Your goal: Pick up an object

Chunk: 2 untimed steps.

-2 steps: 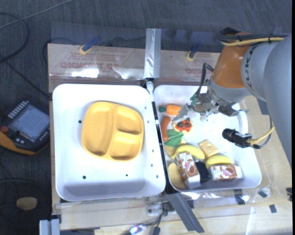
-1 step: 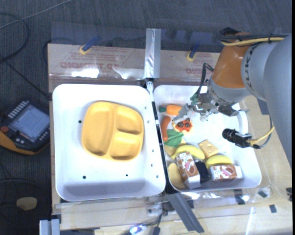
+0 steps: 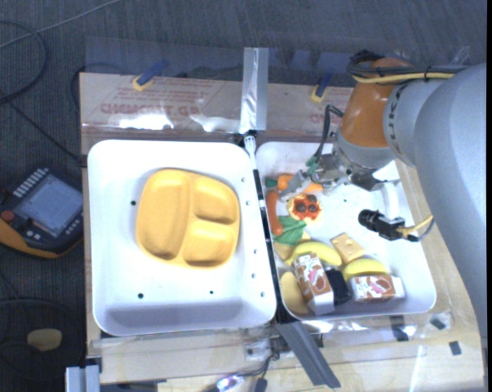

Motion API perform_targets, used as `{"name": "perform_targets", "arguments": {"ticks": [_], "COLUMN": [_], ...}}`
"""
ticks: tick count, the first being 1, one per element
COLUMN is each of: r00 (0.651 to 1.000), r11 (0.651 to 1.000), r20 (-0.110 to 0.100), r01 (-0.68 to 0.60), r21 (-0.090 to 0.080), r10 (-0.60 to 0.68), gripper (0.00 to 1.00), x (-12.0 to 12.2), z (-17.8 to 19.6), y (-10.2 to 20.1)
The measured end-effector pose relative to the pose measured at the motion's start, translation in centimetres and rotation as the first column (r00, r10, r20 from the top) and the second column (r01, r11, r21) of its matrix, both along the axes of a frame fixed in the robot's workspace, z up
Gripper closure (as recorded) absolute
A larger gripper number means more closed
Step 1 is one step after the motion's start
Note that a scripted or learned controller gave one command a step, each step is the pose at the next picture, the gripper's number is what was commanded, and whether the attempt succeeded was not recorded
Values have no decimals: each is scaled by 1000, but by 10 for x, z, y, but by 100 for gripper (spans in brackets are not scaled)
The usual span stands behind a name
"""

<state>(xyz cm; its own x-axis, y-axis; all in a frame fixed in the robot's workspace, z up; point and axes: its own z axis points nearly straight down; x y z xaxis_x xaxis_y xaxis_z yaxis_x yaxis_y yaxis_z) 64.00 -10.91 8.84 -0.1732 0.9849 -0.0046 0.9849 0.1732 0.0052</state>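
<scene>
Hanging just beside a round orange toy (image 3: 304,207) in the right white bin (image 3: 418,299), the end effector (image 3: 321,172) hides whether it is spread or pressed together.

bench (image 3: 107,104) | left white bin (image 3: 99,219) | right white bin (image 3: 343,212) | side by side

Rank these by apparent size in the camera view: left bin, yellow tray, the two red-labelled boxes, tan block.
1. Left bin
2. Yellow tray
3. Left box and right box: too alike to rank, and partly hidden by neighbours
4. Tan block
</scene>
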Motion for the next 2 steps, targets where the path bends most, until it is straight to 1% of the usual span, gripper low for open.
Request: {"name": "perform_targets", "arguments": {"ticks": [1, 2], "r00": [1000, 985], "r11": [1000, 985], "r20": [-3, 12], "r01": [0, -171], "r21": [2, -2], "r10": [0, 171], "gripper": [100, 100], "x": [0, -78], "z": [7, 3], "y": [1, -4]}}
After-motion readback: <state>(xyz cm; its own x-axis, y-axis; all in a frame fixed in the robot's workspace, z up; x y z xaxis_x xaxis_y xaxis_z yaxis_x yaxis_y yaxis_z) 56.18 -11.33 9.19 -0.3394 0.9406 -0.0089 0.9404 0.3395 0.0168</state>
